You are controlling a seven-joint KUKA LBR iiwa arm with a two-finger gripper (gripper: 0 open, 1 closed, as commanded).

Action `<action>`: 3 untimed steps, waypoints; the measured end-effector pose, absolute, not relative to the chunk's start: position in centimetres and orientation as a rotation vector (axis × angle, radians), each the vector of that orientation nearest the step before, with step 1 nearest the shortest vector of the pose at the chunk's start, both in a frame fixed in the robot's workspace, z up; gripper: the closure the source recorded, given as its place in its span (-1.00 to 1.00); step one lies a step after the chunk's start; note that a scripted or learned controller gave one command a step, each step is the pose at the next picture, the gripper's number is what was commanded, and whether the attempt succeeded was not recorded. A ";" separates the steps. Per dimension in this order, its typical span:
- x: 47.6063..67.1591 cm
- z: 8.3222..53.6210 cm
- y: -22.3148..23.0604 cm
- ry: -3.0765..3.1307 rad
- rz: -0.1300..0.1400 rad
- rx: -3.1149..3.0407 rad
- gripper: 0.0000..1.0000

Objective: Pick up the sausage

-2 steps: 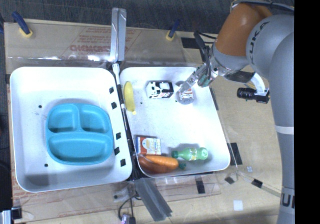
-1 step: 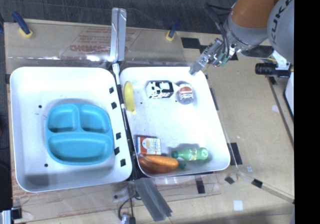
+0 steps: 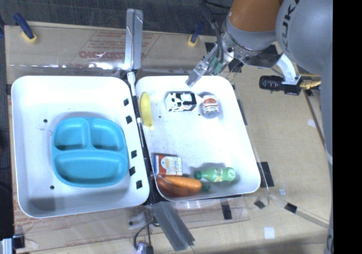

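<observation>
The hand (image 3: 202, 70), its grip state unclear, hovers far from the sausage (image 3: 179, 185); crowding carton (image 3: 168, 164) and bottle (image 3: 216, 175) risk a wrong grab.

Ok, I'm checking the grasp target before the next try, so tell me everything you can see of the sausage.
The sausage is a smooth, glossy orange-brown cylinder with rounded ends, likely a plastic toy. It lies flat, nearly level across the picture, at the right bin's near edge, by its near-left corner. The small carton sits just behind it, and the green bottle meets its right end. The claw hangs far off, over the bin's far rim.
</observation>
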State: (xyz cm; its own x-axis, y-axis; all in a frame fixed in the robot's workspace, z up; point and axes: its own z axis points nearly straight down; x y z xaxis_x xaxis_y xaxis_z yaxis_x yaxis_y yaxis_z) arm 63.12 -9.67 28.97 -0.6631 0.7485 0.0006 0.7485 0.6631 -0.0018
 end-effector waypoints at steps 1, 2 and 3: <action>64.6 37.4 -9.3 -3.088 0.001 -0.602 1.00; 62.3 34.8 -6.1 -3.141 0.001 0.037 1.00; 63.8 36.5 0.7 -3.041 0.002 0.816 1.00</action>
